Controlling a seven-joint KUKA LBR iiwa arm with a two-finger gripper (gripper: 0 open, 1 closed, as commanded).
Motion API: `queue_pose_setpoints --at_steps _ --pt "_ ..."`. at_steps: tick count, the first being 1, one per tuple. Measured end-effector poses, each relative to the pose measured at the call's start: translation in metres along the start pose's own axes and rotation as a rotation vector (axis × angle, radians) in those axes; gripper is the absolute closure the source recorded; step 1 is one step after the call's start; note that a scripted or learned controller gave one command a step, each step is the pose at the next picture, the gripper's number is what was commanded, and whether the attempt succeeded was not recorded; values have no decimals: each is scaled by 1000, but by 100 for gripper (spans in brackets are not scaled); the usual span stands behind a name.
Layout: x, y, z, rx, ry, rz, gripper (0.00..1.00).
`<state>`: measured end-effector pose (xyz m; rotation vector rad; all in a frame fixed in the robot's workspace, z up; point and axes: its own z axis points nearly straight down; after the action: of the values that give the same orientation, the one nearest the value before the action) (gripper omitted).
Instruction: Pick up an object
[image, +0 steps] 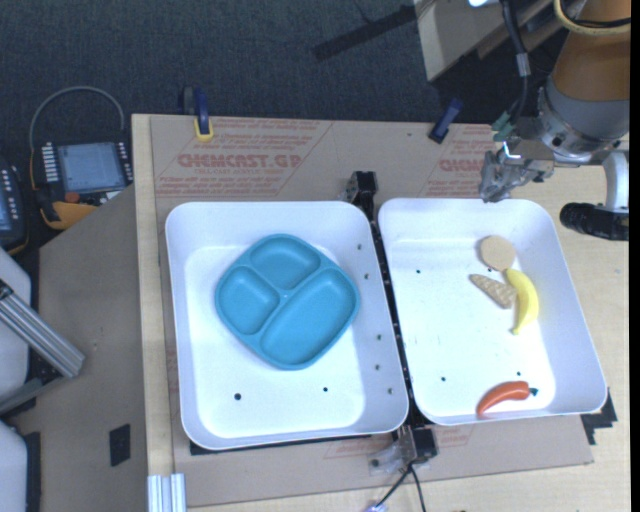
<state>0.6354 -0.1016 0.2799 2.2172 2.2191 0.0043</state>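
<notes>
Board print, 11 o'clock of my bins: "CHEMCAST GP" in red on the brown masking paper (240, 160).
Board print, 1 o'clock: same red lettering, only partly readable to me.

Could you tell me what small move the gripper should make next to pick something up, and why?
Probably bring the gripper forward over the right bin and down toward the round tan piece. The gripper sits above that bin's far rim, with nothing seen between its fingers, and that piece is the nearest item, beside the banana.
</notes>
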Motion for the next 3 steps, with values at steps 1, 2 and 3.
queue_pose_setpoints --at_steps 1,2,3 --pt "48 -35 18 10 3 -2 100" --pt "93 -66 18 9 3 -3 100" --pt "131 -97 21 10 3 -3 100"
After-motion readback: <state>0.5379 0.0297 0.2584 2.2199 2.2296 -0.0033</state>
